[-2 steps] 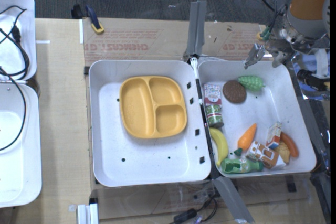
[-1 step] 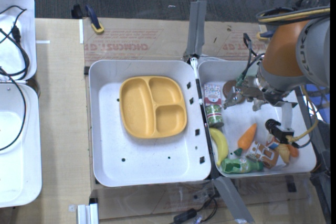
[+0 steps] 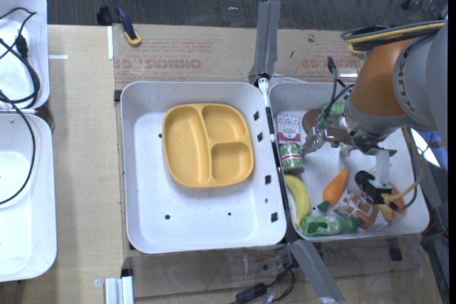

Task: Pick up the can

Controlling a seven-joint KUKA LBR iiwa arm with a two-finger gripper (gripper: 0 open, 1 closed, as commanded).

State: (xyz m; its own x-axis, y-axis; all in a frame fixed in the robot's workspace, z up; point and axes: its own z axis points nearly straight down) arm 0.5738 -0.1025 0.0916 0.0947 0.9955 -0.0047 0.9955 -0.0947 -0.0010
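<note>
The can [image 3: 291, 156] is small with a green label. It lies near the left wall of the right bin [image 3: 420, 213], just below a red and white packet [image 3: 288, 127]. My gripper [image 3: 312, 142] hangs low in the right bin, just right of the can and close to it. Behind the gripper, the grey and orange arm [image 3: 385, 85] covers the bin's upper right part. Nothing shows as held.
A banana [image 3: 298, 197], a carrot [image 3: 335, 186], a green bottle [image 3: 328, 226] and a snack pack [image 3: 354, 207] crowd the right bin's lower half. The left bin [image 3: 142, 210] holds a yellow divided plate [image 3: 208, 144]. A ridge between the bins runs beside the can.
</note>
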